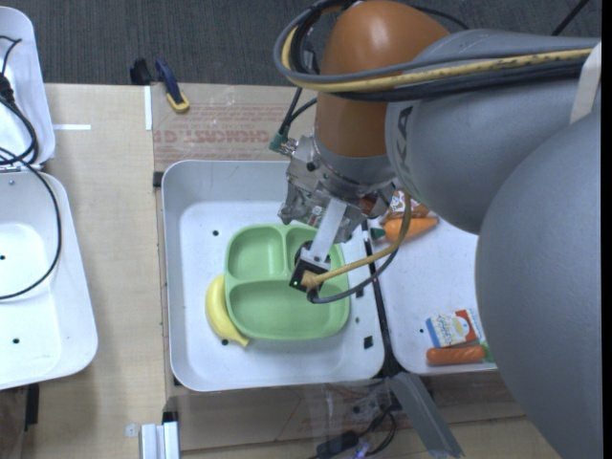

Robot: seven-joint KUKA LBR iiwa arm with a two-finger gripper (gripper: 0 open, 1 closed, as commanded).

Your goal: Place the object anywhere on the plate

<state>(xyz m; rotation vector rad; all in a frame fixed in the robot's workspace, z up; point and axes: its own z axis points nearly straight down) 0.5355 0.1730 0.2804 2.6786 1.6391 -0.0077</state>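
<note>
A green divided plate (277, 290) lies in the middle white bin (186, 256). Its compartments hold nothing that I can see. A yellow banana (222, 314) lies on the bin floor against the plate's left rim, outside the plate. My gripper (304, 210) hangs over the plate's upper right part, under the orange wrist band, and nothing shows in it. The arm's body hides the plate's far right corner.
The right bin (421, 285) holds an orange carrot (413, 226) near the wrist, a small printed carton (451, 329) and an orange sausage-like piece (456, 356). A white tray with black cables (29, 256) sits at the far left. A blue and yellow tool (172, 89) lies on the bench.
</note>
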